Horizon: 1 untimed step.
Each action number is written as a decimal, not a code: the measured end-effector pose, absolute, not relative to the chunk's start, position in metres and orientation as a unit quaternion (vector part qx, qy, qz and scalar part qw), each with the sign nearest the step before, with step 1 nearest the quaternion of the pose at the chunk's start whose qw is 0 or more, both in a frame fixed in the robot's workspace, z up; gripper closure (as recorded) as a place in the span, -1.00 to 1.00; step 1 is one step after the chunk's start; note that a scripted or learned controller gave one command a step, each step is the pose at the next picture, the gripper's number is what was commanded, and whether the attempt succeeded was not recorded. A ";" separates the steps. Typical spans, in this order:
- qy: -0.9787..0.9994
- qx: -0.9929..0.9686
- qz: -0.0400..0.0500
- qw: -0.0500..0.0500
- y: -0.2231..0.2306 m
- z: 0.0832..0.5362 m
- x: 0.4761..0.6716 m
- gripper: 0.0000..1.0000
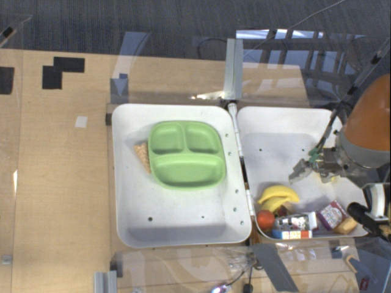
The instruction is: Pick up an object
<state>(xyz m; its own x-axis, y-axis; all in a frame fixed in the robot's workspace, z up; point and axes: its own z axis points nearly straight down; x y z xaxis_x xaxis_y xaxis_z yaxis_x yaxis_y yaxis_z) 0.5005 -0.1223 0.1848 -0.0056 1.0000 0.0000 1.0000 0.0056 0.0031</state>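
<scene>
The hand hangs over the right bin, far of the banana, likely lining up; its grip I cannot tell.

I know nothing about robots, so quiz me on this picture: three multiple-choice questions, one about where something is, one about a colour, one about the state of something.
1. Where is the banana?
A. left bin
B. right bin
C. on the bench

2. What colour is the divided tray?
A. green
B. red
C. blue

3. How does the tray lie?
A. upside down
B. on its edge
C. flat, open side up

Answers:
1 B: it lies near the front of the right bin, beside a red ball.
2 A: it is light green against the white left bin.
3 C: its three compartments face up.
</scene>
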 end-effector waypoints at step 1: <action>0.759 0.651 0.009 0.010 -0.097 0.105 0.497 -1.00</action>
